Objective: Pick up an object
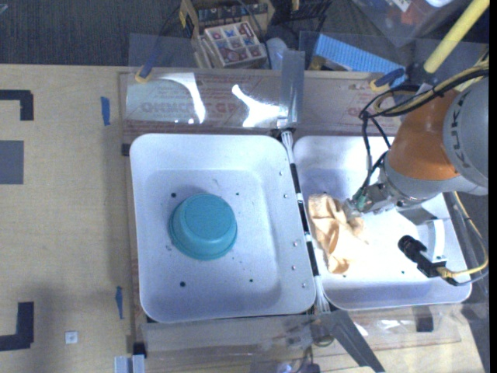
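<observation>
A smooth, round teal bowl (203,225) sits upside down in the left bin (151,169). In the right bin (334,158), a crumpled tan cloth (330,228) lies along the left wall, the gripper (359,206) touching its right edge; its opening cannot be told.

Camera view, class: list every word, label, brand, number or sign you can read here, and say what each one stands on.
"KU" – dark letters on the grey arm, cut off at the picture's edge.
Faint mirrored lettering on the shiny panel behind the left bin: too blurred to read.
Printed squares on the box beyond the bench: too small to read.
The blue bowl, the cloth and the right bin show no text.
</observation>
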`<state>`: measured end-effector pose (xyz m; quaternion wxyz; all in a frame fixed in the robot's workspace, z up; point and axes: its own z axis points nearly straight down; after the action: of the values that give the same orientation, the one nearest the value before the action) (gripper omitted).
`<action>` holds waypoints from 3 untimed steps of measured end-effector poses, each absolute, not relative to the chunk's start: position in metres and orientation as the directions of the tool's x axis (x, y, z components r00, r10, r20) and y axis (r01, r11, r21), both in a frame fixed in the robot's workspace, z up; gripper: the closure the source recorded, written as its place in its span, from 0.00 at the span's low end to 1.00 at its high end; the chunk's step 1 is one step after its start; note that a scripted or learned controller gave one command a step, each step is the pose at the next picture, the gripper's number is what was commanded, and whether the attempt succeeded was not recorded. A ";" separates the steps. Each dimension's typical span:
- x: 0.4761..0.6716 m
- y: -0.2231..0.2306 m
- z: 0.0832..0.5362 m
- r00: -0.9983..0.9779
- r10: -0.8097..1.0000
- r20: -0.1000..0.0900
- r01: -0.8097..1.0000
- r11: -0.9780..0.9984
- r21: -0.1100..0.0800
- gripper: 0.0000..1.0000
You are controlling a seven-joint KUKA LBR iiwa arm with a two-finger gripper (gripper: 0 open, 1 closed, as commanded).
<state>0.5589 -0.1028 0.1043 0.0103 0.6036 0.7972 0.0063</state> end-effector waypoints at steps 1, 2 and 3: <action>0.559 -0.103 0.104 -0.271 0.963 -0.009 0.962 0.271 0.022 0.00; 0.559 -0.103 0.104 -0.271 0.963 -0.009 0.962 0.271 0.022 0.00; 0.526 -0.107 0.220 -0.259 0.966 -0.001 0.966 0.259 0.001 0.00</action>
<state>0.5258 -0.1070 0.2201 0.0008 0.6085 0.7935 -0.0001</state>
